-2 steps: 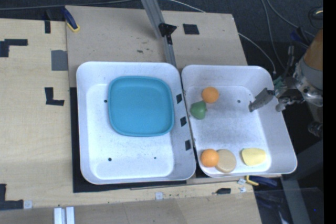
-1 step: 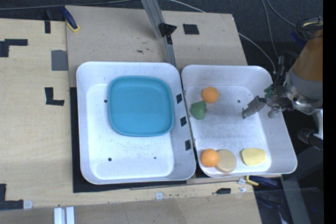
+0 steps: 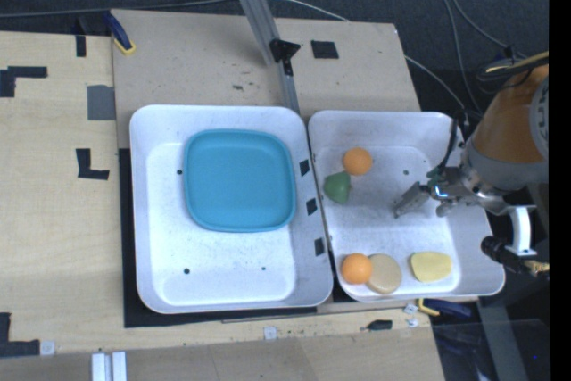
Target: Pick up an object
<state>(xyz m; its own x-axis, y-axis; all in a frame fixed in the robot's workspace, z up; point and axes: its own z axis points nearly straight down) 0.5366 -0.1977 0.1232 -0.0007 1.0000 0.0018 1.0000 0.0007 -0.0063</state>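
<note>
The bench (image 3: 53, 192) stretched wide and pale under the camera, and on it sat the two white bins, the left bin (image 3: 161, 272) given over almost wholly to a big blue plate (image 3: 239, 179) lying flat in its middle. The right bin (image 3: 393, 125) was where the action was: the grey arm (image 3: 508, 138), orange band showing, reached in from the right with the gripper (image 3: 419, 199) low over the bin's open centre, its two dark fingers slightly parted and nothing between them, so an open, empty claw. No one object was named, so anything would do. Nearest candidates sat along the front wall: a yellow piece (image 3: 432, 265), a beige round (image 3: 385, 273) touching an orange ball (image 3: 356, 268). Toward the back left, a second orange ball (image 3: 358, 161) sat just beside a green object (image 3: 337, 186). The smart call, I'd say, was the yellow piece, standing apart from its neighbours with room for a finger each side. Centre over it, come straight down, close only once the fingers straddle it. The risk was the front wall close behind; a finger catching the rim would spoil the grasp.
</note>
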